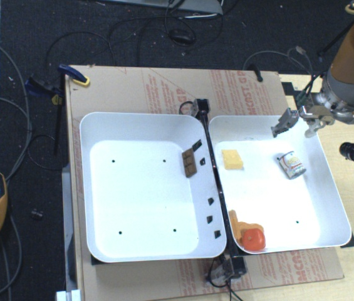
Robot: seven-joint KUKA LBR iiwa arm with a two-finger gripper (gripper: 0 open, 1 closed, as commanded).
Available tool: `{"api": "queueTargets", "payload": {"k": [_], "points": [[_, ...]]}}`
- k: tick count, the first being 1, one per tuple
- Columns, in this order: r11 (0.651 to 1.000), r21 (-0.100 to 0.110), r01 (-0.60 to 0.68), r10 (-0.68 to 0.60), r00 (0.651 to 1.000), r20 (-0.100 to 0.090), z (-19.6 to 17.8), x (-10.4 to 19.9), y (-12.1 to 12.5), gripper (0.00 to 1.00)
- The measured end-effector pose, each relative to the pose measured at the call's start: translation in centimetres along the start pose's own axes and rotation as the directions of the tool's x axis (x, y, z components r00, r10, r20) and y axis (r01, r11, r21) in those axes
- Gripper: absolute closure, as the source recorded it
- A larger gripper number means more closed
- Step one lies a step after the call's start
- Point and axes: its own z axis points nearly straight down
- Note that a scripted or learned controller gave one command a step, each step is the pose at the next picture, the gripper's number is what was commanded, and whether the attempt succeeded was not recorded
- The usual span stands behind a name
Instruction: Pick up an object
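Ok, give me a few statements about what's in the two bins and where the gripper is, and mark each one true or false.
1. The yellow block lies in the right bin. True.
2. The small can lies in the left bin. False: it lies in the right bin, to the right of the yellow block.
3. The red and orange object sits at the near left corner of the right bin. True.
4. The brown piece sits against the left bin's right wall. True.
5. The gripper holds the can. False: it hangs over the right bin's far edge, apart from the can.
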Motion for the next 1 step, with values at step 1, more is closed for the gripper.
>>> {"api": "queueTargets", "payload": {"k": [1], "points": [[1.0, -0.001, 0.001, -0.001, 1.0, 0.0, -3.28, 2.24, -0.58, 0.0]]}}
